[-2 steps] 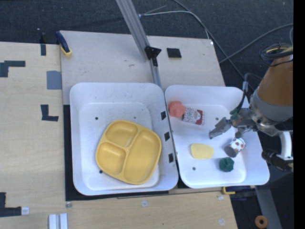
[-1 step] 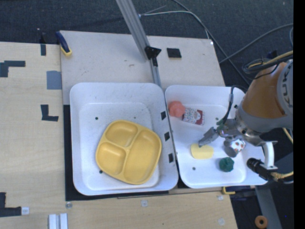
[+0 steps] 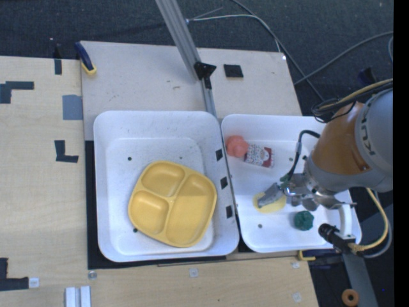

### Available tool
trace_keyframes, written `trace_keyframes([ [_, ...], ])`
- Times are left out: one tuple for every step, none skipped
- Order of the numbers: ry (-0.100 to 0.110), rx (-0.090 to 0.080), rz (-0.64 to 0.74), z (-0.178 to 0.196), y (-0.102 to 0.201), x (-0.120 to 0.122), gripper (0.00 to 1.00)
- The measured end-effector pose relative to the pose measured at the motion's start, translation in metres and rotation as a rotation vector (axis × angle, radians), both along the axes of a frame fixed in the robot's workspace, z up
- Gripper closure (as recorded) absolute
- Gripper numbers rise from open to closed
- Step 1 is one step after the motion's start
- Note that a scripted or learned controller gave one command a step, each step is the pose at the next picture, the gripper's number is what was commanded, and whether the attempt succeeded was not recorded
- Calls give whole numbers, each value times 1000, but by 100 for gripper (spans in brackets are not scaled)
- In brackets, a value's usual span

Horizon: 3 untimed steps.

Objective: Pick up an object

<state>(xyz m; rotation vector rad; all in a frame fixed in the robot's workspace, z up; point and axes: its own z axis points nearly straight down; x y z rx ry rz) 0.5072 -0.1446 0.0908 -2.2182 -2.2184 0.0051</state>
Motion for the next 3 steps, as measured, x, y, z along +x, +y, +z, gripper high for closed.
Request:
trace_keyframes([
  [-6,1,2,16,1,3,100],
  [-10,-2,1,79,1,1,100],
  [-9,-2,2,125,2,2,100],
])
